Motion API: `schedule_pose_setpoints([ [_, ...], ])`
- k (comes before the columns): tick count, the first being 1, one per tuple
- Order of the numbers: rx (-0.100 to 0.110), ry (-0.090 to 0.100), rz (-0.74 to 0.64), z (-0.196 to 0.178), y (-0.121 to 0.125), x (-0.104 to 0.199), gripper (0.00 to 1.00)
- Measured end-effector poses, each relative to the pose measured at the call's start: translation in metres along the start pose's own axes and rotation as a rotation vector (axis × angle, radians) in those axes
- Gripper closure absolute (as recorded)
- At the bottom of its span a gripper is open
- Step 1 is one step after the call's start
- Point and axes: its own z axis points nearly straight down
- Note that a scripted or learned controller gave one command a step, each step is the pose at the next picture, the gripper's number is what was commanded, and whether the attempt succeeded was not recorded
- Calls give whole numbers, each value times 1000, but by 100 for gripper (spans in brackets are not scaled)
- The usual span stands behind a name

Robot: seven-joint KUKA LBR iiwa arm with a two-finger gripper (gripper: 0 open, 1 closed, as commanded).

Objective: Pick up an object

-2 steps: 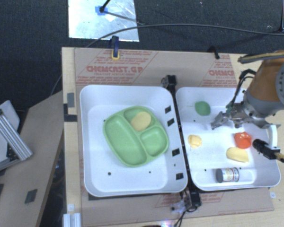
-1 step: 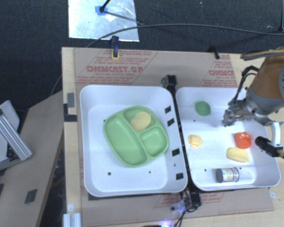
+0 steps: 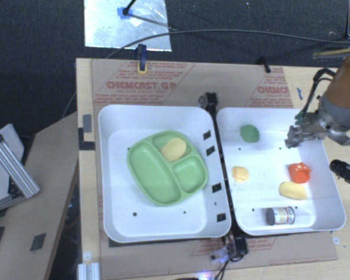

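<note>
Pincer hangs over right bin, near far right rim; cannot tell its state at this angle, nothing visibly held. Candidates loose on bin floor: green ball, red piece, yellow lump, small can on side. Well apart, likely scattered for clean single grabs. Red piece lies nearest.
</note>
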Motion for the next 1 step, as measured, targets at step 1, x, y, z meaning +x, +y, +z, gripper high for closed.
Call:
schedule_pose_setpoints([
  [1,-1,0,-4,-49,2,0,100],
])
